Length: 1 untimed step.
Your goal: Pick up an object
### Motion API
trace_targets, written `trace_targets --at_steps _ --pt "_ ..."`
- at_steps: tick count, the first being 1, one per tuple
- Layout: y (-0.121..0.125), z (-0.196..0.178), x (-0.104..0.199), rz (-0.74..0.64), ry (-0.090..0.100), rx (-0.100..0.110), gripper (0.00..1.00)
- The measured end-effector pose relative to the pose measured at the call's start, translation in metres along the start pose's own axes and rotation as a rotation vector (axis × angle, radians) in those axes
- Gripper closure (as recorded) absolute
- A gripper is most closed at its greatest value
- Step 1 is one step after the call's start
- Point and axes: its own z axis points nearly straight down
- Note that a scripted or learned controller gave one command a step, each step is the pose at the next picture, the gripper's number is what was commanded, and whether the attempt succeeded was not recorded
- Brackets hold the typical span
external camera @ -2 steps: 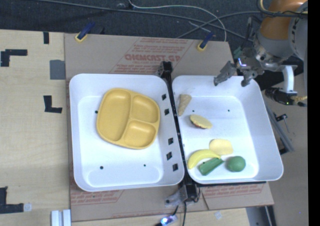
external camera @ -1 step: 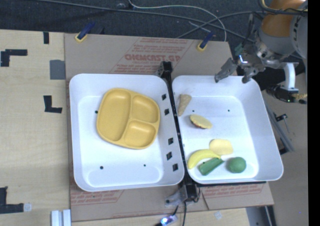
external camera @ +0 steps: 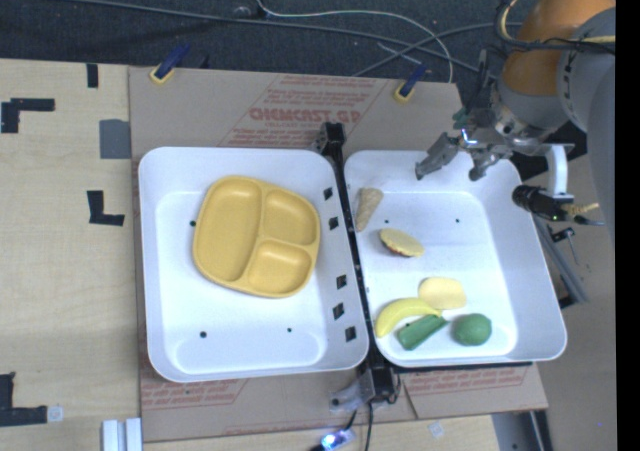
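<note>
Camera view: the gripper (external camera: 456, 159) hangs over the right bin's (external camera: 530, 269) far edge, jaws wide apart, holding and touching nothing.

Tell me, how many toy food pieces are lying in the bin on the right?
6: a tan cone-shaped piece by the divider, a yellow-brown slice mid-bin, and near the front a pale yellow disc, yellow banana, dark green pickle and green round lime.
</note>
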Motion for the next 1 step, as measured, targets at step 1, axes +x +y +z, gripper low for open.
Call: trace_targets --at_steps 1 --pt "-0.0081 0.0475 0.0038 0.001 0.000 0.001 0.00"
